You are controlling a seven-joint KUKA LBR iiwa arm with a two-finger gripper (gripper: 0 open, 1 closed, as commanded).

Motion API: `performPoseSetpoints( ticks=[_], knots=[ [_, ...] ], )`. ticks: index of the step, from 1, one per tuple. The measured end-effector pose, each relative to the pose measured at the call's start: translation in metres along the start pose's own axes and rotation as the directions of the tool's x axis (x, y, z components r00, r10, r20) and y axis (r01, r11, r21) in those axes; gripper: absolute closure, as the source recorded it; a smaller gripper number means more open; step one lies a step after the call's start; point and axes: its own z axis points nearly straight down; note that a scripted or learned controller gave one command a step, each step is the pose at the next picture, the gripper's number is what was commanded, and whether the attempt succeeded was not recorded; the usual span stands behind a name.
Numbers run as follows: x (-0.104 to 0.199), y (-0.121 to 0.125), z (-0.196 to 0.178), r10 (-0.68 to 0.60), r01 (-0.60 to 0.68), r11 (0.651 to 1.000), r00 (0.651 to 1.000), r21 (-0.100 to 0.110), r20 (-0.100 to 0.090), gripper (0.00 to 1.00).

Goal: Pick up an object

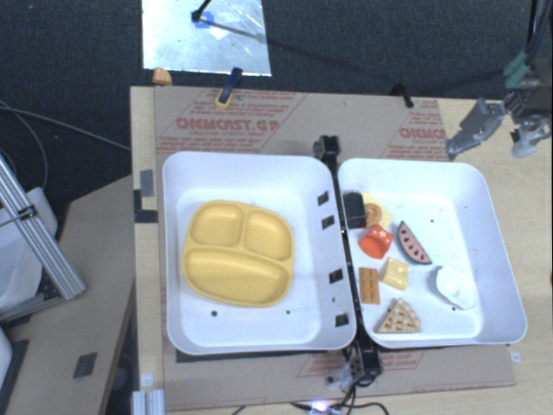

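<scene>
White plastic right bin (484,197) holds the small toy foods, crowded at its left wall; my gripper (497,128) hovers above its far right corner, fingers spread, holding nothing. The crowding may cause a miss or a double grab

In the right bin (484,232) you have a cluster of small toy foods lying flat along its left half. A black block (353,208) sits nearest the divider, touching a round yellow piece (373,211). Just below them you see an orange-red piece (376,242), with a watermelon slice (413,244) to its right, rind outward. Lower down lie a thin brown cracker-like bar (369,285), a pale yellow cheese wedge (396,273) and a pie slice (397,318). A white rounded item (455,286) rests apart, toward the right wall.
</scene>
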Motion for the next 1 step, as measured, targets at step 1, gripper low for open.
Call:
performPoseSetpoints(
  ticks=[1],
  knots=[
    [-0.1534, -0.0059, 0.2202, 0.027, -0.027, 1.0, 1.0, 0.013, 0.003, 0.0]
  ],
)
